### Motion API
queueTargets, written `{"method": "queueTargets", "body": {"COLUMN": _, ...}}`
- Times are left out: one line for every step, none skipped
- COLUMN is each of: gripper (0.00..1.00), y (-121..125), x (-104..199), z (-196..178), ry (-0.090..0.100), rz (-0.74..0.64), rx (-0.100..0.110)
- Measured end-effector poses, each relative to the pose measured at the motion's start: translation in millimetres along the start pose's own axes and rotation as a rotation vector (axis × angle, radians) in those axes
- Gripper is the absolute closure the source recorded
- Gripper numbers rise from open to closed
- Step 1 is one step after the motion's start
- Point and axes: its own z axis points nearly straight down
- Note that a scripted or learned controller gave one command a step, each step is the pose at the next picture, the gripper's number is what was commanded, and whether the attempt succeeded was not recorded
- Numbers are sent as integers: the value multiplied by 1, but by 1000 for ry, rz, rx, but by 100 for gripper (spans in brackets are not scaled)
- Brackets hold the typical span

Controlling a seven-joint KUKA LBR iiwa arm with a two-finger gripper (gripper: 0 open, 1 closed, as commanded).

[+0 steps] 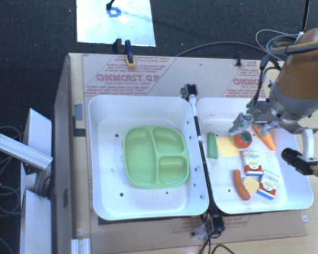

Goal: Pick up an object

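Observation:
My gripper (248,129) hangs low over the back of the right bin (303,197), its fingers spread apart, open. A red toy tomato (243,139) lies on the bin floor right under the fingertips, nothing lifted. An orange carrot (267,137) lies just right of the tomato, partly under the wrist. Left of the tomato are a yellow cheese slice (227,146) and a green bean-shaped piece (212,145). Nearer the front lie a red sausage (241,184), a yellow round piece (250,184) and two small cartons (253,163) (268,184).
The left bin (103,142) holds a green divided plate (155,156). A black divider rail (201,152) runs between the bins. A black part of the arm (299,162) juts over the right bin's right edge. Cables trail behind the bench.

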Motion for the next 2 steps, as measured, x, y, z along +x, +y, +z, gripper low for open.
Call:
{"method": "queueTargets", "body": {"gripper": 0, "y": 17, "x": -17, "z": 156, "ry": -1, "rz": 1, "rx": 1}}
{"method": "queueTargets", "body": {"gripper": 0, "y": 70, "x": -32, "z": 157, "ry": -1, "rz": -1, "rx": -1}}
